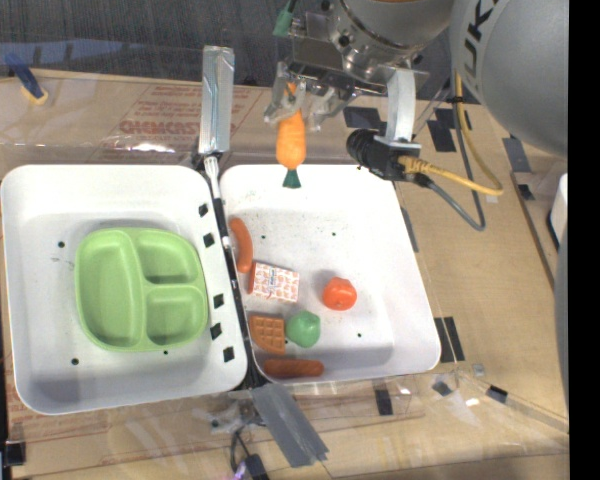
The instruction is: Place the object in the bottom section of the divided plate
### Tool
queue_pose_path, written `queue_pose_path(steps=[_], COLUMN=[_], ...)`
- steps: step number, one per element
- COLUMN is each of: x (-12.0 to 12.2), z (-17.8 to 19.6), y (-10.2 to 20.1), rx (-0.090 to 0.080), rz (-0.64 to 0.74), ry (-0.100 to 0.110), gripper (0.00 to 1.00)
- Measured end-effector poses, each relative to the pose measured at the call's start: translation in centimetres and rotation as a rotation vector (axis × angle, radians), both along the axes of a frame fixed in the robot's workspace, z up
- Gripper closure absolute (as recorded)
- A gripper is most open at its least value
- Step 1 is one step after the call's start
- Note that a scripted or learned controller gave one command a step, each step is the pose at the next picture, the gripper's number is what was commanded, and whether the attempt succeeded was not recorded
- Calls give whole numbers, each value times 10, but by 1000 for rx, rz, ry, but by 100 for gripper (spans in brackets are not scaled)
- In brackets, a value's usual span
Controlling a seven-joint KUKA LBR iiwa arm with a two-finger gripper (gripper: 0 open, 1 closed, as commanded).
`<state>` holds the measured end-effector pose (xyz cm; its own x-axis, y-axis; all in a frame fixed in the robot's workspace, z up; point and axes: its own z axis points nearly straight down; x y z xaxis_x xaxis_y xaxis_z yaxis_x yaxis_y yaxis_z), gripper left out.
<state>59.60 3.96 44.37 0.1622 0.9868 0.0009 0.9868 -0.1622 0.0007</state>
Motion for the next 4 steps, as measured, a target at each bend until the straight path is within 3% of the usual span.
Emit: queue_pose_path(steps=[1, 2, 3, 4], x=[43, -6, 2, -33], z=[-218, -277, -193, -237], y=[53, 143, 147, 175], rx=[-4, -4, -1, -3], rz=[-143, -247, -193, -72], ry=[13, 8, 2, 8], gripper=[100, 100, 100, 100])
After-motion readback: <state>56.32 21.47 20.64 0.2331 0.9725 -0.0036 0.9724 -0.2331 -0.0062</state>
